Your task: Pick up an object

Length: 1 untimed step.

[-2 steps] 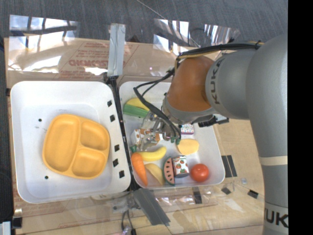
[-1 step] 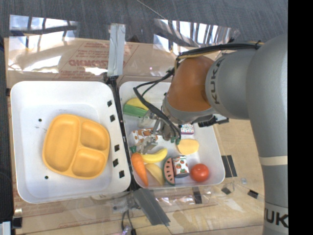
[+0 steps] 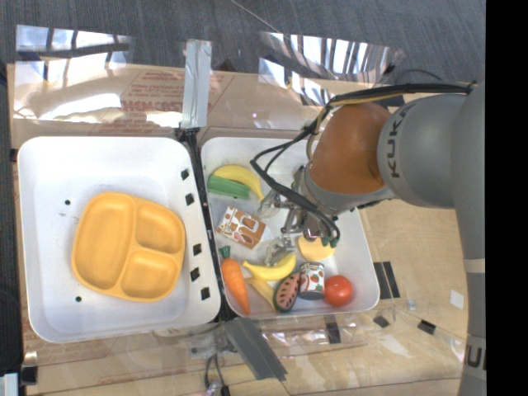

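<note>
You see two white bins side by side on the tabletop. The left bin carries a yellow divided tray. The right bin holds the toys, and the grey arm with its orange band hangs over its upper right part. The claw sits low near the bin's middle, among the toys; you cannot tell how wide it stands or whether it has hold of anything. From the claw, a small printed carton lies at nine o'clock, a banana over a green piece at ten o'clock, a pale yellow fruit at four o'clock just beside it. Another banana lies at six, a carrot at seven, and a watermelon slice, a small can and a tomato along the near edge.
</note>
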### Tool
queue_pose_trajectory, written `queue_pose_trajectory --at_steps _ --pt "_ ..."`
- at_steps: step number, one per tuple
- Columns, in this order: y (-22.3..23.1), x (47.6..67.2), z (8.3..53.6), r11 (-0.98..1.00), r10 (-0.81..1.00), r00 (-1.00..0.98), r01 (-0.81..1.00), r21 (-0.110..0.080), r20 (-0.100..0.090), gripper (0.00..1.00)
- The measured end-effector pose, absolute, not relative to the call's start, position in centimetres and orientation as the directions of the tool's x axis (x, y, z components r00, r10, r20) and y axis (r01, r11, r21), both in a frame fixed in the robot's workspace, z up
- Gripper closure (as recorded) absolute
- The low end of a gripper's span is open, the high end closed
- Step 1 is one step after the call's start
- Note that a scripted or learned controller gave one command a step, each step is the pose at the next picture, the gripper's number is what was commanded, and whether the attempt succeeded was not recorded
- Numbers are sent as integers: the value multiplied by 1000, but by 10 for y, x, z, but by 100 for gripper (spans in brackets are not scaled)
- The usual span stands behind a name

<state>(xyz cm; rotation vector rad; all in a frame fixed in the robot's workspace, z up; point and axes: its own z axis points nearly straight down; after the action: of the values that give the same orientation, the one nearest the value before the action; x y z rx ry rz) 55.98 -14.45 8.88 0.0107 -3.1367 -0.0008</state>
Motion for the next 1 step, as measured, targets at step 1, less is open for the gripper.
queue_pose_trajectory --at_steps 1 --pt "-111 627 89 999 -54 -999 -54 2 2 0"
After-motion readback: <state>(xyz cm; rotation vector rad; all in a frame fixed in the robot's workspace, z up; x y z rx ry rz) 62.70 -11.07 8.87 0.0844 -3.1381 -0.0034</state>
